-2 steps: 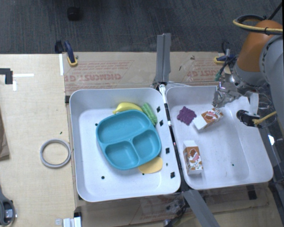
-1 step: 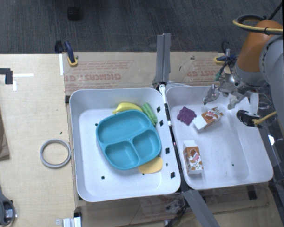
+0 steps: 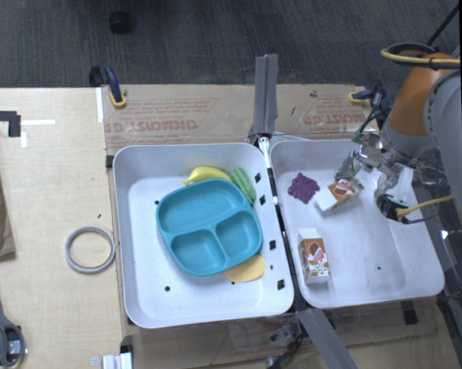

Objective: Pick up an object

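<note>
Nearest, a small carton [image 3: 315,261] lies flat in the right bin [image 3: 371,285]. Farther back, the tool [image 3: 354,176] sits over a second small box [image 3: 339,193], which lies tilted; whether it is clamped I cannot tell. A corner-only grip could slip.

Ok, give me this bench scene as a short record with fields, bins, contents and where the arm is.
left bin: blue divided plate lying over a yellow piece, a green piece and another yellow piece
right bin: purple item, small carton, small box
gripper: over the right bin's far side, right at the small box
hold: cannot tell
outside bins: grey ring on the bench, left
</note>
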Motion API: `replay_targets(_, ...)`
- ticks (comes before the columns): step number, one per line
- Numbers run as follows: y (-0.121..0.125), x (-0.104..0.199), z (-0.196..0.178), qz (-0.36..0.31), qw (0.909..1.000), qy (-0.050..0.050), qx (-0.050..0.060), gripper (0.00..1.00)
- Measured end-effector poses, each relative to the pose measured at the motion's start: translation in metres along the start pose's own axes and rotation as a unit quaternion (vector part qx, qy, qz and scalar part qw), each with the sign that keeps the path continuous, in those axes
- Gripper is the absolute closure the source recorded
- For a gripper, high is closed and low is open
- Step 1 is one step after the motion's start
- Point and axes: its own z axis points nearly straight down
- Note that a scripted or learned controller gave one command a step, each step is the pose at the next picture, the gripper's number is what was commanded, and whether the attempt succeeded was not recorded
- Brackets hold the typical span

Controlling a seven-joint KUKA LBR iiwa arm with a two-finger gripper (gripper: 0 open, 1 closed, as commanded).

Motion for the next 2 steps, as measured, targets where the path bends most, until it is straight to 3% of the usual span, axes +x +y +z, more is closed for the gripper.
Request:
replay_targets(1, -0.005, 0.057, -0.109, -0.086, 0.9963, -0.001, 0.001, 0.00)
replay_targets(2, -0.011, 0.051, -0.011, -0.106, 0.9944, -0.001, -0.001, 0.00)
